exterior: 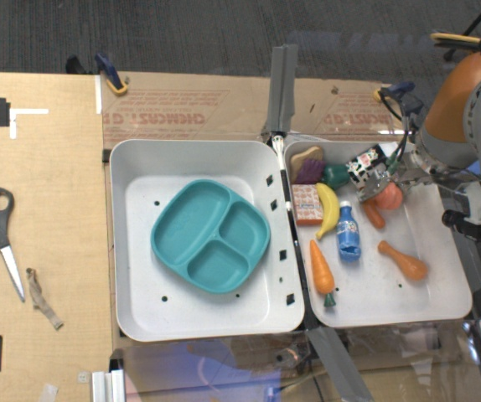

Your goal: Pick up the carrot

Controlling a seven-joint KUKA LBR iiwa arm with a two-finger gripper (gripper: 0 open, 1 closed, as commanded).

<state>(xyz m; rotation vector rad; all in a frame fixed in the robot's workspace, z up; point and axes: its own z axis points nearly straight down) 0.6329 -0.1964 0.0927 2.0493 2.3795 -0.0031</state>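
1. The orange plastic carrot with a green stalk (322,270) lies untouched on the floor of the right-hand shallow white bin (442,304), near its left wall, just below the yellow toy banana (330,208).
2. The grey arm's two-finger gripper (380,178) hovers at the far side of that bin, over a round orange-red toy fruit (387,196); I cannot tell how its fingers stand.
3. Nothing is lifted yet: reaching the carrot, closing on it and raising it all remain.
4. The teal divided plate (212,236) sits alone in the left white bin (131,249).
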